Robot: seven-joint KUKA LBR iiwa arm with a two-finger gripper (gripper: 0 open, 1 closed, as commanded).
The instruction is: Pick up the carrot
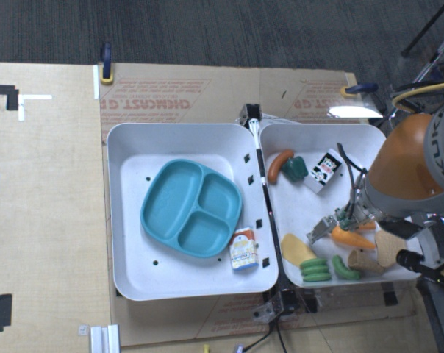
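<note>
dark carpet lay behind a cardboard-covered bench (229,94) bearing two shallow white bins side by side. the arm (409,160) entered from the right and reached down into the right bin (295,134). the gripper (338,225) sat low over that bin's floor, and one metal finger (319,231) extended to its left. whether the fingers stood apart or together could not be told, as the wrist hid much of them. the carrot (352,237) lay immediately below and right of the gripper, touching or almost touching it, and was not seen between the fingers. below the gripper lay two green pods (326,268) and a yellow wedge (297,248). above and left of the gripper were a sausage (279,163), a green lump (295,168) and a small black-and-white carton (325,170). far left of the gripper, the left bin (126,219) held a teal divided plate (191,208) and a small box (244,250).
</note>
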